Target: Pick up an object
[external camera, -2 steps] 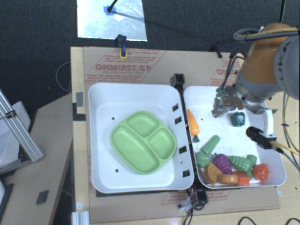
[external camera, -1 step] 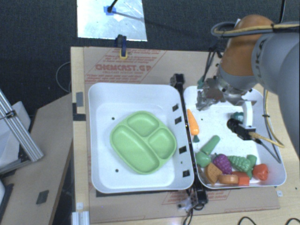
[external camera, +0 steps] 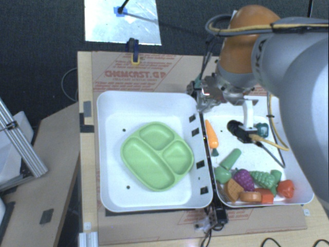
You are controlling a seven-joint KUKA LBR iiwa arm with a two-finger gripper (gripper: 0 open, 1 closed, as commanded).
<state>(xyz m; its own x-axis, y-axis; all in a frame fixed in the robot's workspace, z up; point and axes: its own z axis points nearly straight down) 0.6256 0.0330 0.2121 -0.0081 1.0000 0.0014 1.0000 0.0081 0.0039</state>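
My gripper (external camera: 204, 103) hangs over the far left corner of the right bin (external camera: 300, 181), close to the wall between the two bins. Just below it in the view lies an orange toy carrot (external camera: 211, 133) with a green tip. Nothing shows between the gripper's tips. Toy foods crowd the near end of that bin: a green vegetable (external camera: 226, 165), purple grapes (external camera: 244, 179), a knobbly green piece (external camera: 265, 179), a red tomato (external camera: 286, 188), a tan piece (external camera: 234, 190) and an orange-red piece (external camera: 255, 196).
The left bin (external camera: 113, 112) holds a green divided plate (external camera: 157, 156). The grey arm with its orange band (external camera: 247, 35) covers the right bin's far right part. A silver sheet (external camera: 122, 14) lies beyond the bench.
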